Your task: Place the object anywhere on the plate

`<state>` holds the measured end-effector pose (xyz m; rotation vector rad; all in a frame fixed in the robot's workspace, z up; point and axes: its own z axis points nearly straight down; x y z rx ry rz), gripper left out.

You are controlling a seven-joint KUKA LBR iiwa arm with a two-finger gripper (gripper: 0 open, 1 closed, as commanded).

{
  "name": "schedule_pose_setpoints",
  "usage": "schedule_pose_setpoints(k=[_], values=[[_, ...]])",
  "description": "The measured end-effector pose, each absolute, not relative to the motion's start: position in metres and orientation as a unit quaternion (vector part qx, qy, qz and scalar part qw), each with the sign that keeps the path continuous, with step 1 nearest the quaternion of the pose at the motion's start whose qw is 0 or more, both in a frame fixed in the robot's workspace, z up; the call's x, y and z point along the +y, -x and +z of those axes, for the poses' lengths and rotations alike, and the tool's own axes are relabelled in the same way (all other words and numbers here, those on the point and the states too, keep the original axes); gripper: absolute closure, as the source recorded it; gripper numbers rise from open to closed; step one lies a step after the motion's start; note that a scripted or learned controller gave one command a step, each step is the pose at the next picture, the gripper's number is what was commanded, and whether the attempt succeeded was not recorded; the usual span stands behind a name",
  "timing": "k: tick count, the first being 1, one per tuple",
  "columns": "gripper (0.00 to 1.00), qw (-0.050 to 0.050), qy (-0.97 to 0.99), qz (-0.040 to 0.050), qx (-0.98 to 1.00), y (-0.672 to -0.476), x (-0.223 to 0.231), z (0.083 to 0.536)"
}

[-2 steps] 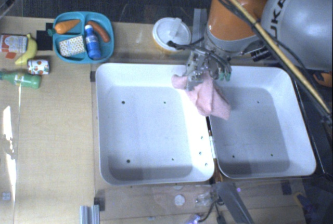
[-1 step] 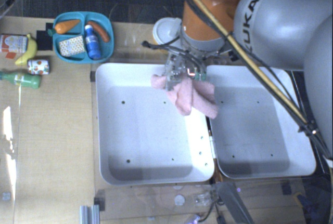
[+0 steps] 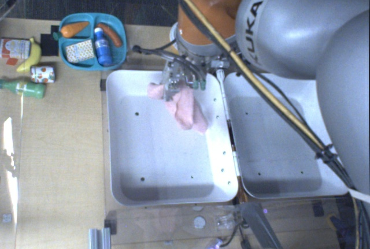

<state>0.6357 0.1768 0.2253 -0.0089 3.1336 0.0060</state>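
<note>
A soft pink cloth-like object (image 3: 188,112) lies in the upper right part of the left white bin (image 3: 133,184). Its top end runs up between the fingers of my gripper (image 3: 173,87). The gripper reaches down from the orange-banded wrist and is shut on that upper end, while the rest of the object trails down and to the right. The blue divided plate (image 3: 117,25) sits on the bench beyond the bin's upper left corner, well left of the gripper. It holds an orange toy, a blue bottle, a sausage and a checkered piece.
On the bench at the far left are a banana (image 3: 30,57), a small can (image 3: 43,74), a green bottle (image 3: 23,88) and a red-and-white box (image 3: 13,48). The right bin (image 3: 277,178) lies under the arm.
</note>
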Motion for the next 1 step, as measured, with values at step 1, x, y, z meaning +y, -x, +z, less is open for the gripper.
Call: schedule_pose_setpoints(k=[1], values=[[0.0, 0.004, 0.003, 0.0019, 1.0, -0.6358, 0.1765, 0.2256]])
